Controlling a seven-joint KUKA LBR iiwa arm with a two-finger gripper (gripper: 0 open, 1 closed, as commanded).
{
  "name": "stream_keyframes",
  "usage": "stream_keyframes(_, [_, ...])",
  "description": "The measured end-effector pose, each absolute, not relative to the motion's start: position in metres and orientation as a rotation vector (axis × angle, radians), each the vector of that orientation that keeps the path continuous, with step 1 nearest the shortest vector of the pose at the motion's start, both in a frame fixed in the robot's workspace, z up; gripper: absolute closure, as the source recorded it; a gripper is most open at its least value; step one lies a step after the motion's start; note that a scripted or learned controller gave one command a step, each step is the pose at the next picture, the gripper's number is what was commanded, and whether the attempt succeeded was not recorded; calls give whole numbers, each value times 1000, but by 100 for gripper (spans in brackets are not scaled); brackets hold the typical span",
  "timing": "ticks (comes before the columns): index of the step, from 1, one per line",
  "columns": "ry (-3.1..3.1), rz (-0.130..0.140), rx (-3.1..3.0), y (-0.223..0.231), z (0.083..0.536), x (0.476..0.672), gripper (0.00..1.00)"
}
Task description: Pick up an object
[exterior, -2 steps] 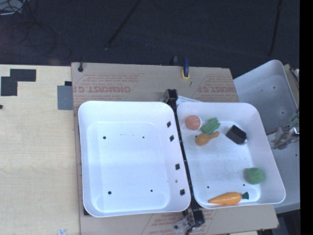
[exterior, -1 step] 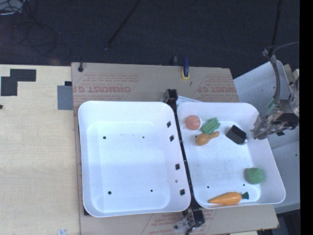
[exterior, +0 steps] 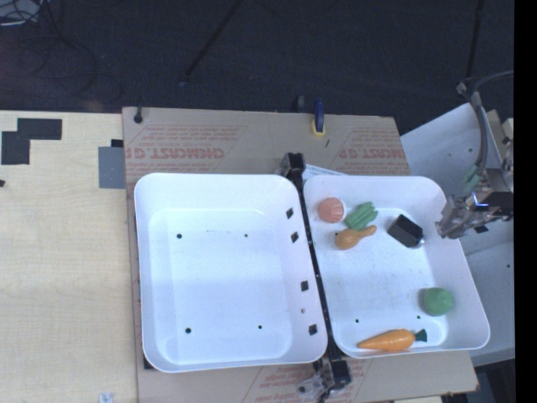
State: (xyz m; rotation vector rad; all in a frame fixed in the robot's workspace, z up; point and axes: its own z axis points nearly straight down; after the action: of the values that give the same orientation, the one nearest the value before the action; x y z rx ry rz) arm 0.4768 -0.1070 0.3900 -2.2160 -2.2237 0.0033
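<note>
Lying on pale bench [exterior: 59, 250]: two white bins. Hovering at right bin's [exterior: 457, 259] outer rim: pincer [exterior: 451, 223], spread impossible to tell. Resting just beside it, black block [exterior: 405, 230]; farther inward, pepper [exterior: 362, 216], ball [exterior: 331, 210]; nearer camera, carrot [exterior: 388, 340].

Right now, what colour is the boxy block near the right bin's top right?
Black, seen best in the camera view.

arm: at right edge | hand [exterior: 454, 220]: low, pointing left
</note>
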Motion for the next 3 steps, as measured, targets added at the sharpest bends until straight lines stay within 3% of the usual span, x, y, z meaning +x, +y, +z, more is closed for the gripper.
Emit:
stream_keyframes(1, [-2204,17,-2219,-172,249,472,100])
stream_keyframes(2, [-2235,-4,-2204,-38,284,498,100])
stream_keyframes(3, [-2230,-7,-2216,1,361,485,100])
